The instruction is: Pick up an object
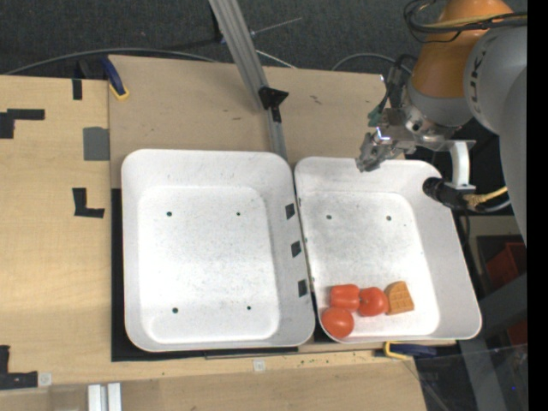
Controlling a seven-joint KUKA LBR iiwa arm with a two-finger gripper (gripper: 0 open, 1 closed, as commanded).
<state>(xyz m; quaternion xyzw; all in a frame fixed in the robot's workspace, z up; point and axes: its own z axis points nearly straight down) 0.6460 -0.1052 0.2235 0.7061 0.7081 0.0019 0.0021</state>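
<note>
Bring gripper (370, 163) from far rim of right bin (445, 229) down over orange block (399, 298). Avoid crowding red pieces (353, 305) beside it.

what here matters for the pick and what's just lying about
Job:
- tool, over the right bin's far rim
- three red pieces and a tan block, near end of the right bin

Lying about:
- left bin
- metal bar
- blue clamp

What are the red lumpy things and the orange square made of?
The three red rounded lumps look like smooth, slightly glossy plastic or rubber toy food. The orange ridged square block looks matte, maybe foam or plastic. I can't tell for sure.
</note>
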